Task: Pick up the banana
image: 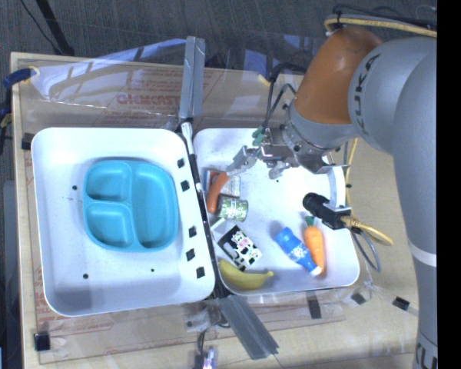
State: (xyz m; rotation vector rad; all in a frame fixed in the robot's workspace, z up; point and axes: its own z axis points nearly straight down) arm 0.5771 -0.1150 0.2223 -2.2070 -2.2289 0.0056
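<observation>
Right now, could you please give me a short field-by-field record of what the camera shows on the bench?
left bin: holds a blue divided tray
right bin: holds the small items
banana: at the near edge of the right bin, lying flat
neighbour of banana: black-and-white toy, just above it
other items: carrot, blue bottle, green can, orange piece
gripper: over the far part of the right bin, apart from the banana
task state: banana not yet picked up
</observation>
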